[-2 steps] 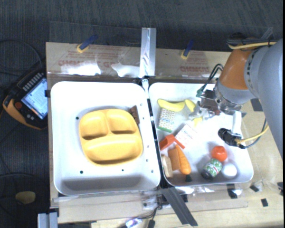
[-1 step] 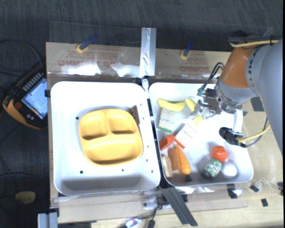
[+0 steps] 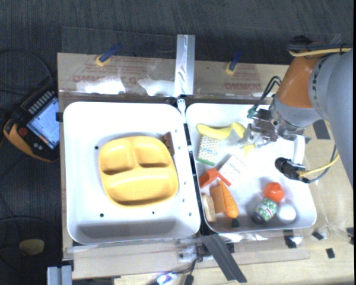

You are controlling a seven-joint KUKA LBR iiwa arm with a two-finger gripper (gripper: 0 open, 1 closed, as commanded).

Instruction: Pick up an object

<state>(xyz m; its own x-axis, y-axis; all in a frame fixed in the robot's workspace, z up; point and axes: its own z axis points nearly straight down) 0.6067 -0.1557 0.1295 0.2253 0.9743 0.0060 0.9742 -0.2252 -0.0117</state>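
Observation:
The right bin [image 3: 311,214] holds several items: a yellow banana [image 3: 216,130], a green-and-white packet [image 3: 208,149], a white card [image 3: 232,170], a red block [image 3: 208,177], an orange carrot [image 3: 226,199], a red tomato [image 3: 273,190], a dark green can [image 3: 264,211] and a white egg-like ball [image 3: 286,212]. My gripper [image 3: 254,136] hangs low over the bin's upper right part, just right of the banana's tip. Its fingers are dark and small against the clutter.
The left bin [image 3: 71,177] holds a yellow divided tray [image 3: 138,169]. A handheld pendant [image 3: 34,126] with cables lies on the floor at the left. A taped clear sheet [image 3: 142,76] lines the bench's back edge. The arm's grey body [image 3: 335,94] covers the right bin's far corner.

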